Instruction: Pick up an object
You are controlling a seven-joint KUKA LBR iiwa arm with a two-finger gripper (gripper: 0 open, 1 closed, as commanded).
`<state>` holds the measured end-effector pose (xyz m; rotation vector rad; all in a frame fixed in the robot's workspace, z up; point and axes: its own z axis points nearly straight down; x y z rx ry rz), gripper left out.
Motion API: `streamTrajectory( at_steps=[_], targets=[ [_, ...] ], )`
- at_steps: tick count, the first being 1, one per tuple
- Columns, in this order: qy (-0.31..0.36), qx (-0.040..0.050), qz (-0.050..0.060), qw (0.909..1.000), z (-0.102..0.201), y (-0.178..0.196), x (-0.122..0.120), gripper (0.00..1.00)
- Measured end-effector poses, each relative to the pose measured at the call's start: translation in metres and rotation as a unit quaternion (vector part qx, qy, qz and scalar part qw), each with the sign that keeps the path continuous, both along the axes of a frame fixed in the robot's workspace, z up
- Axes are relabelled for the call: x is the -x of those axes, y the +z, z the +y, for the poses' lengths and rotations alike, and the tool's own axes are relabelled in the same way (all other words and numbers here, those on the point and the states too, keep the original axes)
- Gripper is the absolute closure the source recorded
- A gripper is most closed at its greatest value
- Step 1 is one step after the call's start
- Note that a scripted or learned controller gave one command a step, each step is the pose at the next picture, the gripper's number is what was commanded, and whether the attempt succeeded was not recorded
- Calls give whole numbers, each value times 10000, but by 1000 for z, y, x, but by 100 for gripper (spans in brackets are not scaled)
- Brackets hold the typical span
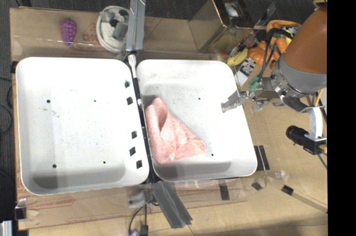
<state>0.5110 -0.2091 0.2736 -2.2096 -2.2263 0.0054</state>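
**Gripper at right bin rim, cloth at lower left of same bin**

The pink cloth point(171, 133) lies crumpled in the right bin point(222, 76), in its lower left part, touching or very nearly touching the wall next to the divider between the two bins. The cloth runs from near the bin's middle height down toward its front edge.

The gripper point(229, 105) sits at the right rim of the same bin, about level with the cloth's upper end. It is well apart from the cloth, with bare white bin floor between them. Nothing lies between the fingers. Whether the fingers are apart or together cannot be told: they appear as one small grey shape against the white rim.

The arm point(303, 51) enters from the right; its orange band and grey wrist are partly cut off at the picture's edge. Cables and fittings around the wrist (a cluttered area) merge with a heap of coloured items point(257, 51) on the bench behind, so their outlines are hard to separate.

The left bin point(33, 79) stands beside the right one. Behind it on the bench lie a small purple object point(68, 30) and a white coiled item point(113, 28), whose details are too small to identify.
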Motion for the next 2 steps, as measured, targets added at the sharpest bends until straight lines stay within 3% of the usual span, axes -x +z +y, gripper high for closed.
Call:
streamTrajectory(
  at_steps=[1, 2],
  targets=[
    [412, -4, 10, 9992, 77, -126, -21, 0],
    [771, -5, -17, 9970, 89, -182, -55, 0]
  ],
)
